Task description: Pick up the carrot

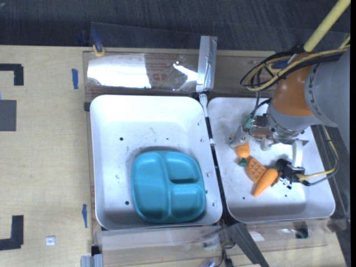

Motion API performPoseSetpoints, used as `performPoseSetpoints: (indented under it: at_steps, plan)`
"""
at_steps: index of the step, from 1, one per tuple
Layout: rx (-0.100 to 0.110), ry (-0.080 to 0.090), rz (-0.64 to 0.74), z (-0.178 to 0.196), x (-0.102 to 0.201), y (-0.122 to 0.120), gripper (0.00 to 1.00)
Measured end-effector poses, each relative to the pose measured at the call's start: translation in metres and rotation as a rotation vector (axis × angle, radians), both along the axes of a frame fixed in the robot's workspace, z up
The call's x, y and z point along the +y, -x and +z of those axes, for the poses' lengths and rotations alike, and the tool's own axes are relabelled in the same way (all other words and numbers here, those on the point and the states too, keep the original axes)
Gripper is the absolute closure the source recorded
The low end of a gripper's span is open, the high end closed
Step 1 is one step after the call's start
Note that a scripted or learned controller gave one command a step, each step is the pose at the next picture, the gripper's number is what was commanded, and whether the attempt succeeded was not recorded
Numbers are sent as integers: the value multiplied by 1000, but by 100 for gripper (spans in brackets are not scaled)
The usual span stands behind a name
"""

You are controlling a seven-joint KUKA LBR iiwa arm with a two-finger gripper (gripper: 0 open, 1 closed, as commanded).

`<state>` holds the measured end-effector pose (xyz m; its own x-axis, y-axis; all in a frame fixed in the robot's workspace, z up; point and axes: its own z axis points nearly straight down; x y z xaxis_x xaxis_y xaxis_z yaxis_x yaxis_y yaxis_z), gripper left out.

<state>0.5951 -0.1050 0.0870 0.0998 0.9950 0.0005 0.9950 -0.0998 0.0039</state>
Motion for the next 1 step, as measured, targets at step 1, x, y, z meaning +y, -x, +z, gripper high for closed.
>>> performPoseSetpoints:
  at_steps: [1]
  plan:
    - [-5,1,-2,11,0,-2,100]
